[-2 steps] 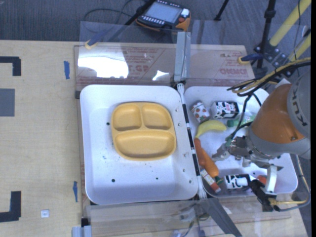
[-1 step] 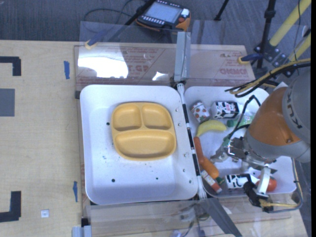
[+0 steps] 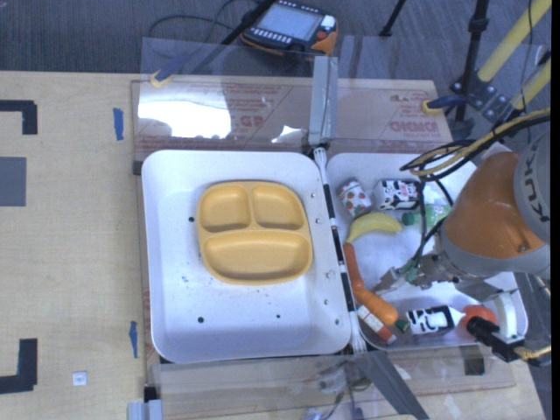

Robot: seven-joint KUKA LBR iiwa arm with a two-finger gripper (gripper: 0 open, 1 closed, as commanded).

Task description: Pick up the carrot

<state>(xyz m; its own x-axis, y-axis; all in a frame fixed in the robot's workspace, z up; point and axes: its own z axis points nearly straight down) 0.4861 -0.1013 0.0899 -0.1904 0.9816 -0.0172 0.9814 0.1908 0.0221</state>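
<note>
The carrot point(image 3: 363, 292) lay along the right bin's point(image 3: 512, 322) left wall, just below the banana point(image 3: 374, 226). The gripper point(image 3: 404, 276) hung right of the carrot, angled toward it, likely lining up; its closure I couldn't judge.

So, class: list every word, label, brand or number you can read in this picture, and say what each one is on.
None reads for certain.
Red print on the clear panel behind the bins: mirrored and blurred.
Black-and-white carton and black-and-white pack: markings too small.
Pendant screen: too small.
</note>
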